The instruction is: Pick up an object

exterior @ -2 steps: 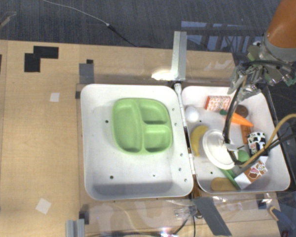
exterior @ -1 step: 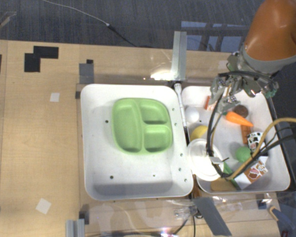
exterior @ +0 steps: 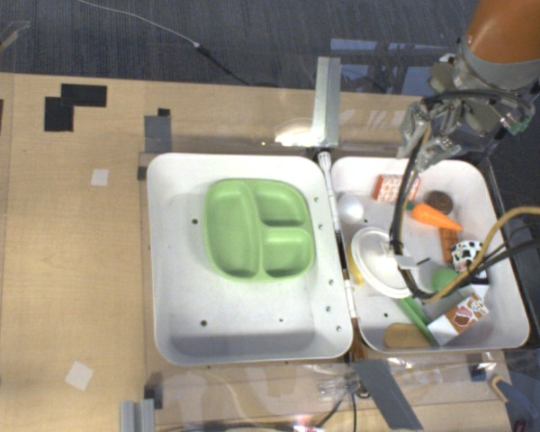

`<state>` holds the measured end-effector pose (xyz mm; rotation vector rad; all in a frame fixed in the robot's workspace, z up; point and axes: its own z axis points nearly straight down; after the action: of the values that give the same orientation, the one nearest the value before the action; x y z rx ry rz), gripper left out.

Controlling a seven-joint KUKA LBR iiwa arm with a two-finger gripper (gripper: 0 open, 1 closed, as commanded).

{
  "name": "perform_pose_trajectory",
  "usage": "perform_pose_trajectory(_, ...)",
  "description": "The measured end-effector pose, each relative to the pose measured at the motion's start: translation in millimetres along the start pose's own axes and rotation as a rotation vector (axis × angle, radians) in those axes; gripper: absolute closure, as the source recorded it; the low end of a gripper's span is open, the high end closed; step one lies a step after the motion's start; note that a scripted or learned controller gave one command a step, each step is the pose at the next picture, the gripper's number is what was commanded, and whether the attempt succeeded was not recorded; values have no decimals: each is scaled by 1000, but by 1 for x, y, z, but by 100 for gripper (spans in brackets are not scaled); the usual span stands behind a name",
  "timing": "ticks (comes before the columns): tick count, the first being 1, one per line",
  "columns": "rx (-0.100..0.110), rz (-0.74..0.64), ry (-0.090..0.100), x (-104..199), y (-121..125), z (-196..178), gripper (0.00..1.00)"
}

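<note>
My gripper [exterior: 429, 140] hangs over the far rim of the right bin [exterior: 504, 241], under the orange-banded wrist. Below it in that bin lie a red-and-white box [exterior: 387, 188], a brown round piece [exterior: 440, 202] and an orange carrot [exterior: 432, 216]. A white ball [exterior: 350, 210] and a white bowl [exterior: 378, 259] sit at the bin's left side. A black-and-white cube [exterior: 466, 254], a green piece [exterior: 443, 280] and a small carton [exterior: 463, 315] lie toward the near right. I see nothing held by the gripper.
The left bin [exterior: 180, 268] holds a green divided plate [exterior: 256, 228]. A black cable [exterior: 403, 205] and a yellow hose [exterior: 495, 232] droop across the right bin. A metal post [exterior: 328, 97] stands behind the gap between the bins. A tan flat piece [exterior: 400, 336] lies at the near edge.
</note>
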<state>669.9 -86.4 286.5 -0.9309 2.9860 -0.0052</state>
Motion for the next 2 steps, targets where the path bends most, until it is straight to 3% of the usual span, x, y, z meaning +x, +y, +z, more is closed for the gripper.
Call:
perform_pose_trajectory(1, -9, -130, 9, 80, -18, 132, 100)
perform_pose_trajectory(2, 3, -127, -4, 18, -18, 31, 100)
